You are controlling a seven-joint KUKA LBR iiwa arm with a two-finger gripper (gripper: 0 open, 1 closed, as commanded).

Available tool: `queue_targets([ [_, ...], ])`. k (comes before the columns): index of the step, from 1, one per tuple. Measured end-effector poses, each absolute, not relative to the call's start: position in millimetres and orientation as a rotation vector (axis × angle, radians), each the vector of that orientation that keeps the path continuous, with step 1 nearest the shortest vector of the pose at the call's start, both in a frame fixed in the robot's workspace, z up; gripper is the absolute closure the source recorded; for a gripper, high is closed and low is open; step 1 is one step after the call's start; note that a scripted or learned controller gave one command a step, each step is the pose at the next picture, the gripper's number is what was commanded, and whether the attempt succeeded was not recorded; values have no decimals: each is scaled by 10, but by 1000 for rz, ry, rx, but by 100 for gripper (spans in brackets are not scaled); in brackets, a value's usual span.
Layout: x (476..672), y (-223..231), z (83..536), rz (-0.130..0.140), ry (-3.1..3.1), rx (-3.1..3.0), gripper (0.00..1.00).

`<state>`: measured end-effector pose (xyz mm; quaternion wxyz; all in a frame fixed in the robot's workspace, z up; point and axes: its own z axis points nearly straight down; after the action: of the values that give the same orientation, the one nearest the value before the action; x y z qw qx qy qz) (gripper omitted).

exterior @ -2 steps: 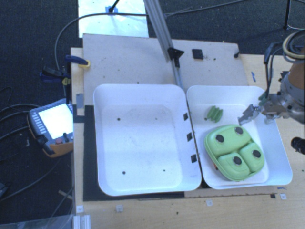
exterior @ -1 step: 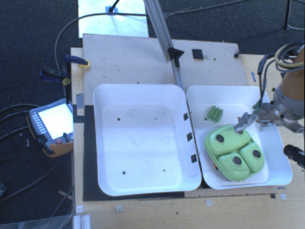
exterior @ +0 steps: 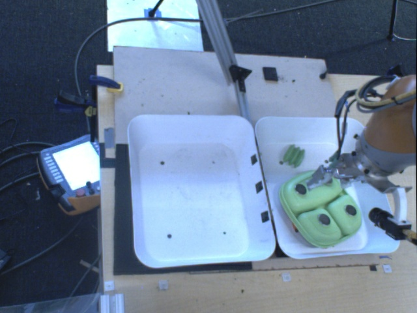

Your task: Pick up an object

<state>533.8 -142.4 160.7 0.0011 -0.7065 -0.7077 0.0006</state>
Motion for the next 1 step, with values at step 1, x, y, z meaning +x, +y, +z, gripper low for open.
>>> queue_targets([
  [1,5480,-1494,1226,-17,-2231,-2232,0],
])
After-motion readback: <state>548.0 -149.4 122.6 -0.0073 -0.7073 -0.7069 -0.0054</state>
